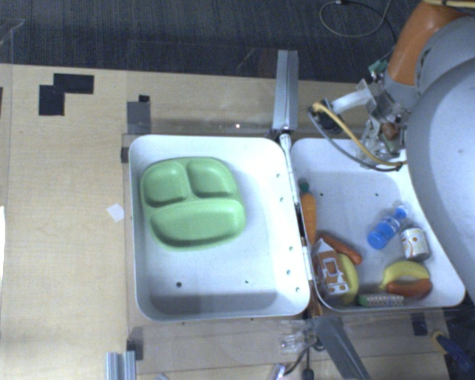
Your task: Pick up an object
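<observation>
Overhead slant view of the bench with two shallow white bins side by side. The grey arm with its orange band [412, 34] enters from the right, its wrist and claw [380, 137] poised over the far edge of the right bin [344, 184], amid looped yellow and black cables [340, 129]; whether the claw is released or clenched cannot be told. Nearer the camera than the claw, on the right bin's floor, lie a blue bottle [386, 229] and, just beside it, a small silver can [415, 244]. Further toward the near rim lie a yellow banana [405, 272] touching a red sausage-like item [408, 288], and to their left an apple [342, 279] partly covered by a small printed card [329, 267]. An orange carrot [309, 216] lies along the bin's left wall, below and to the left of the claw. Well to the claw's left, the left bin [261, 291] holds a green compartment tray [192, 201].
</observation>
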You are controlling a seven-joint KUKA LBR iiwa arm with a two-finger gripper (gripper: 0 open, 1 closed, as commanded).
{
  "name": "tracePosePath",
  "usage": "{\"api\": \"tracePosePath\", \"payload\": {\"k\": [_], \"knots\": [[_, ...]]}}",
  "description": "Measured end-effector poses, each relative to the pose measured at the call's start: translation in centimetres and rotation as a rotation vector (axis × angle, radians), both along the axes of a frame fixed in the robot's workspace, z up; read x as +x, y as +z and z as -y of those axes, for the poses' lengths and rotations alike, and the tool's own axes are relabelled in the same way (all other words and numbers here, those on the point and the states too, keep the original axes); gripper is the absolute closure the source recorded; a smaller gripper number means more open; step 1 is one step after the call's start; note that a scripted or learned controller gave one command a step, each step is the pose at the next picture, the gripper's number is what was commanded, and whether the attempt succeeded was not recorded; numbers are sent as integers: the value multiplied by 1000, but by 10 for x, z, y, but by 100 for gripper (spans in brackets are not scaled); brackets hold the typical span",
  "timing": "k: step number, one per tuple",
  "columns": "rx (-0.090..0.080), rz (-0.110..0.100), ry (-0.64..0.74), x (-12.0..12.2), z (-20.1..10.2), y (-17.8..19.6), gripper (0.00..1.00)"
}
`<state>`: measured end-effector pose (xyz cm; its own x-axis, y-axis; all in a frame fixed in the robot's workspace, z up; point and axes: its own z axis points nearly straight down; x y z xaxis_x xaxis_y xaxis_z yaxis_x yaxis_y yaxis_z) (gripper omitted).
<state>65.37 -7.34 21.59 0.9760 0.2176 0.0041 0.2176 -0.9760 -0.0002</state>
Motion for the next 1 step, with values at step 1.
{"api": "tracePosePath", "payload": {"k": [1], "knots": [[0,1,-14,6,9,41,100]]}}
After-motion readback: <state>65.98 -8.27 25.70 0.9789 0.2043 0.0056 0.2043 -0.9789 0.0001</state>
